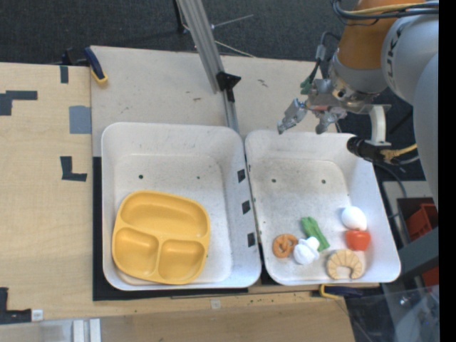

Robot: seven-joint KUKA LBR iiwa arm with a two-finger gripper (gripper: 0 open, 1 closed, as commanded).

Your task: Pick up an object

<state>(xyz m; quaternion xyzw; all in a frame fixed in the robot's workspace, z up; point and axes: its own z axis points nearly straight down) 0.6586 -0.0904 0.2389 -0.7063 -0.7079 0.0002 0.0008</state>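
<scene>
The gripper [308,118] hangs spread and holding nothing above the far rim of the right bin [370,191]. A croissant [346,263] lies in that bin's near corner. No writing is legible.

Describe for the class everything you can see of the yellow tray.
The yellow tray looks like smooth moulded plastic, with rounded corners and three compartments: one long one along its far side and two smaller ones nearer the camera. It lies flat and slightly turned in the near part of the left bin, close to the bin's near-left corner. It touches the bin floor.
</scene>
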